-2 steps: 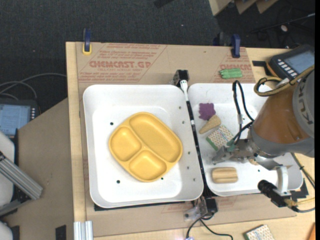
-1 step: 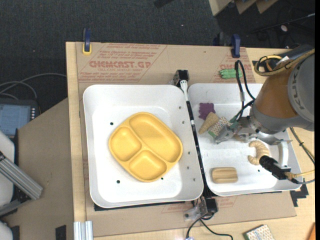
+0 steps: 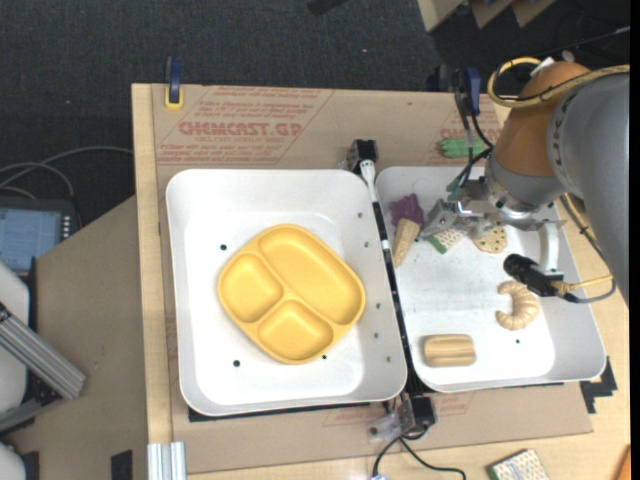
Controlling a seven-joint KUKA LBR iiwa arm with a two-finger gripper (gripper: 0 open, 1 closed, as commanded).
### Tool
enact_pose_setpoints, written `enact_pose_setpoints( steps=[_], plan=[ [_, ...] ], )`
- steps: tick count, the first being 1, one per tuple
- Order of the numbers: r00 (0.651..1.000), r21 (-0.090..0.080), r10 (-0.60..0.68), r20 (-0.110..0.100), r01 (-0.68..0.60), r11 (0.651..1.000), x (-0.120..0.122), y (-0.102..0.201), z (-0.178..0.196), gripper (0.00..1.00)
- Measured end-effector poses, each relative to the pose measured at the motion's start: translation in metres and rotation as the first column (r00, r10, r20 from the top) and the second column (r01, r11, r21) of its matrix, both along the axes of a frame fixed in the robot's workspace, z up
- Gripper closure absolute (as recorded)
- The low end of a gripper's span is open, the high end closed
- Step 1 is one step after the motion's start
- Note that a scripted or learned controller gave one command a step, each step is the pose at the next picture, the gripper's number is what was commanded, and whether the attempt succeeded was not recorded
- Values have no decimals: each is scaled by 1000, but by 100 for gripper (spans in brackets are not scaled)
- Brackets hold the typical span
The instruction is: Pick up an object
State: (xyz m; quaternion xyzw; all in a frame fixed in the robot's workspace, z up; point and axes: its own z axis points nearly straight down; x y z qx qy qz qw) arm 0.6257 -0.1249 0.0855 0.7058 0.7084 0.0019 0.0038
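While the gripper [image 3: 462,213] hangs low over the far end of the right bin [image 3: 575,363], nothing looks lifted yet.

Its opening cannot be told from here. Beside it lie a purple piece [image 3: 406,208], a cone-shaped pastry [image 3: 404,240] and a cracker [image 3: 490,236]; a croissant [image 3: 517,305] and a bread roll [image 3: 447,349] sit nearer. The left bin [image 3: 190,268] bears a yellow divided plate [image 3: 290,291]. The grasp and the lift both remain.

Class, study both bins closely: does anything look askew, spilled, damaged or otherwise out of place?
Nothing looks spilled or broken. The yellow divided plate lies turned at an angle to the left bin walls. In the right bin, the cone-shaped piece rests against the wall next to the other bin, and the bread roll and croissant lie loose, as scattered pick objects would.
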Motion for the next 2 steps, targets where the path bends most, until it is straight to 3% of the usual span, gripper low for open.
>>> enact_pose_setpoints(
  steps=[1, 2],
  plan=[
    [1000, 2, -3, -13, 3, 1000, -5, 0, 8, 100],
    [1000, 2, -2, -13, 2, 1000, -5, 0, 8, 0]
  ],
)
